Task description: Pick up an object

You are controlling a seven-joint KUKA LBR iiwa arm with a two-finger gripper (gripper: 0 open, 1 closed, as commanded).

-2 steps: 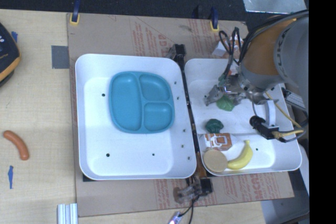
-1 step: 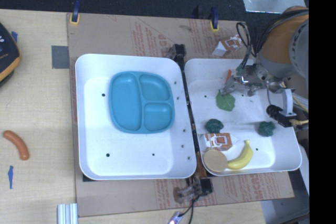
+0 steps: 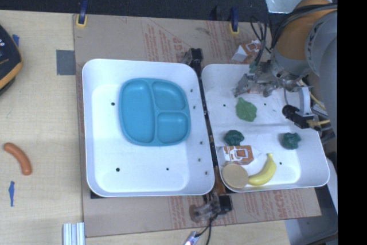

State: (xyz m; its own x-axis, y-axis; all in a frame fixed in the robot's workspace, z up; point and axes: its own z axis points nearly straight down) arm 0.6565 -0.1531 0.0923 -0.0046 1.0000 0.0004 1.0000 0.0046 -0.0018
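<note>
Cardboard-covered bench carries two shallow white bins; the grey arm's gripper (image 3: 252, 84) hovers at the right bin's (image 3: 304, 178) twelve o'clock edge, just above a light green leafy toy (image 3: 247, 109). Finger state: cannot tell. A centred, vertical descent would likely serve best.
</note>
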